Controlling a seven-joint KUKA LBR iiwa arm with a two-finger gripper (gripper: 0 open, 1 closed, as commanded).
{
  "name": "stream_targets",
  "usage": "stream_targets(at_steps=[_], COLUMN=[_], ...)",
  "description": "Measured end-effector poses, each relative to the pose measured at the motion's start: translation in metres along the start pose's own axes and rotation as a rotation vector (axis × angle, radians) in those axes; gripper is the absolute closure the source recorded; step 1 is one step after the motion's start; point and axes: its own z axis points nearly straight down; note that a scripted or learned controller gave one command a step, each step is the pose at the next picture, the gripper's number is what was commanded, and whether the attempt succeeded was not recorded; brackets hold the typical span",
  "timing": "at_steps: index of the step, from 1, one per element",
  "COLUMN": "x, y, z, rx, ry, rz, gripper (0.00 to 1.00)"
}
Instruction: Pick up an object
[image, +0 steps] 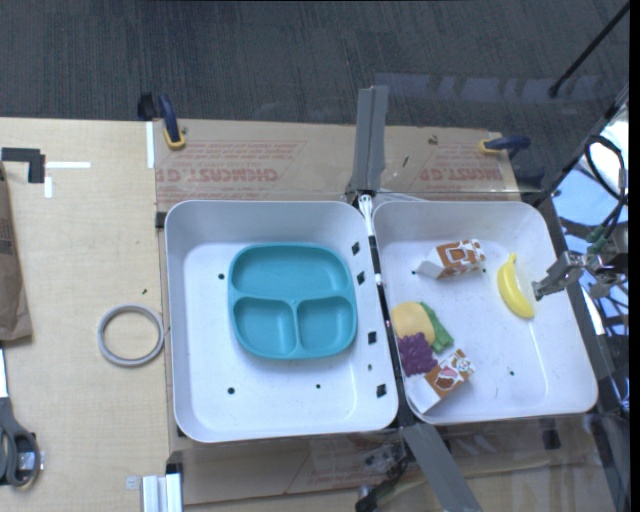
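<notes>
Banana (514, 287) in right bin (560, 400), just beside tool (547, 288).

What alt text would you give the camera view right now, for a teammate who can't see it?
The gripper sits at the right bin's right edge, beside a banana. That bin also holds two small cartons and a pile of toy food; the left bin holds a teal divided plate.

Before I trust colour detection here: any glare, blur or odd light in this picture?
Camera view: lighting is soft and even, shadows faint; the white bins look bright with little surface detail; the banana and teal tray read clearly; the gripper at the right is small and slightly soft; bluish glare sits at the right edge.
</notes>
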Motion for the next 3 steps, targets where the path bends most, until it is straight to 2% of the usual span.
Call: stream_targets(at_steps=[1, 2, 3], x=[0.007, -0.022, -0.013], y=[-0.014, 0.048, 0.129], z=[0.119, 0.109, 0.095], rx=[0.002, 0.001, -0.002], ry=[0.001, 0.000, -0.002], rz=[0.383, 0.334, 0.095], gripper=[0.00, 0.00, 0.00])
